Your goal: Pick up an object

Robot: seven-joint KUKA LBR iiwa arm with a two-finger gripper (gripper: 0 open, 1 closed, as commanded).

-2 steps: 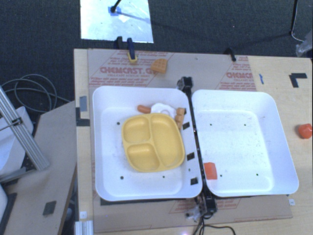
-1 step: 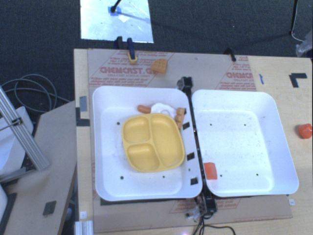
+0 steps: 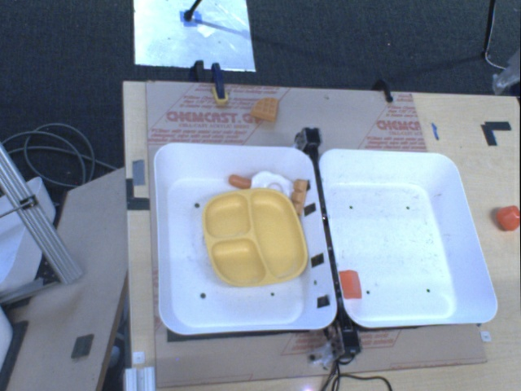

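Observation:
A yellow three-compartment plate (image 3: 253,237) lies in the left bin (image 3: 175,218). Behind it sit a small orange sausage-shaped piece (image 3: 239,182), a white round object (image 3: 271,182) and a small tan piece (image 3: 299,192) near the bin's right wall. In the right bin (image 3: 407,243) an orange-red block (image 3: 350,283) rests at the near left corner.
A waffle-coloured piece (image 3: 264,109) lies on the board behind the left bin, next to a yellow and blue clamp (image 3: 219,86). An orange object (image 3: 507,217) sits on the bench right of the right bin. A shiny metal sheet (image 3: 193,23) lies on the floor at the back.

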